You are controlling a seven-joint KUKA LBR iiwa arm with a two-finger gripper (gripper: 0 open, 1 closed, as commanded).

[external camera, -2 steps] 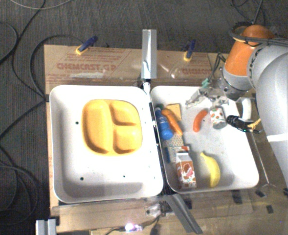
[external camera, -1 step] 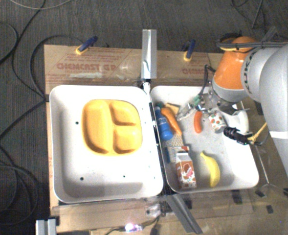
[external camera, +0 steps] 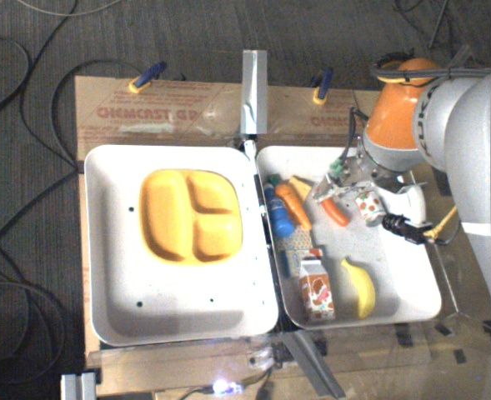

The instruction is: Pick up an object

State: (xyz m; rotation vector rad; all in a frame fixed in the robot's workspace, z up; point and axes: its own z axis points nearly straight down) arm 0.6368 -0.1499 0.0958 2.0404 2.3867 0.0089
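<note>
My gripper (external camera: 335, 192) hangs low over the upper middle of the right bin (external camera: 399, 305), reaching in from the right. Just below it lies a small red-orange stick-shaped piece (external camera: 336, 213), apart from the gripper as far as I can see. To its left an orange carrot (external camera: 293, 204) lies at a slant beside a blue bottle (external camera: 277, 213). A white cup with red spots (external camera: 368, 205) sits right beside the gripper. Nearer the front lie a yellow banana (external camera: 361, 287) and a red-and-white juice carton (external camera: 315, 290).
The left bin (external camera: 103, 248) holds a yellow divided plate (external camera: 192, 215). A small checkered item (external camera: 295, 240) lies between the bottle and the carton. The raised rim between the two bins runs close to the bottle. Bare bin floor shows at the right bin's front right.
</note>
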